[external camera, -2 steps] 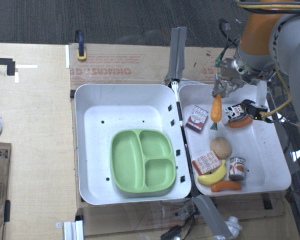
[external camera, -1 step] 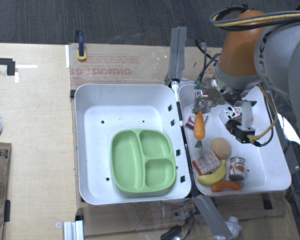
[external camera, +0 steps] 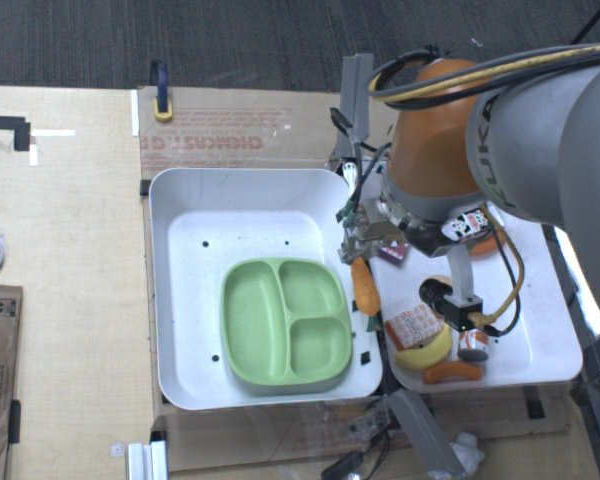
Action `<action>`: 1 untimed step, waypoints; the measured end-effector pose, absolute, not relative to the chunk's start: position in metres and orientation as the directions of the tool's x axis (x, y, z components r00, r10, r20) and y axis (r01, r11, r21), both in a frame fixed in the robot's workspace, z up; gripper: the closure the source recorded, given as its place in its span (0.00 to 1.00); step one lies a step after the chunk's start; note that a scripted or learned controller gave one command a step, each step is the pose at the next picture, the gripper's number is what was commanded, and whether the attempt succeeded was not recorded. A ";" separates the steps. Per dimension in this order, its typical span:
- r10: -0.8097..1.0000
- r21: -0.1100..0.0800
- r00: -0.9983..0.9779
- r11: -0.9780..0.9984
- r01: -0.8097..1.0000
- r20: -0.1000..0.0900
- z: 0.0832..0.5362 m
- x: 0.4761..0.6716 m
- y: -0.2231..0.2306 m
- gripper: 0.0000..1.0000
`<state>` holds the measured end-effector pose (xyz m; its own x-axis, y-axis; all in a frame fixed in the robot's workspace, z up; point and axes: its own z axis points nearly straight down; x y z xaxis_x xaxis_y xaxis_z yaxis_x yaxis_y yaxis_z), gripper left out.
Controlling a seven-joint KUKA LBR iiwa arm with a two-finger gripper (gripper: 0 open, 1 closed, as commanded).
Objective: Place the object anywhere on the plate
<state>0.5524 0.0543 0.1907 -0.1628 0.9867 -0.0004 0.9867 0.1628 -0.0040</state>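
A green three-compartment plate (external camera: pixel 283 320) lies in the left white bin (external camera: pixel 180 268), toward its front right. My gripper (external camera: pixel 362 248) hangs over the rim between the two bins, just right of the plate's upper right corner. An orange carrot (external camera: pixel 366 288) hangs from it, its top end pinched between the shut fingers and its long axis pointing toward the front. The carrot sits just past the plate's right edge, not over a compartment.
The right bin (external camera: pixel 540 358) holds a yellow banana-like toy (external camera: pixel 430 350), a red-and-white box (external camera: pixel 412 323), an orange sausage (external camera: pixel 452 373), a small can (external camera: pixel 472 344) and a purple item (external camera: pixel 393 252). The arm's bulk covers the right bin's back part.
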 end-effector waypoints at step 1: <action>0.987 -0.004 -0.163 0.163 0.987 -0.001 0.191 0.552 0.054 0.00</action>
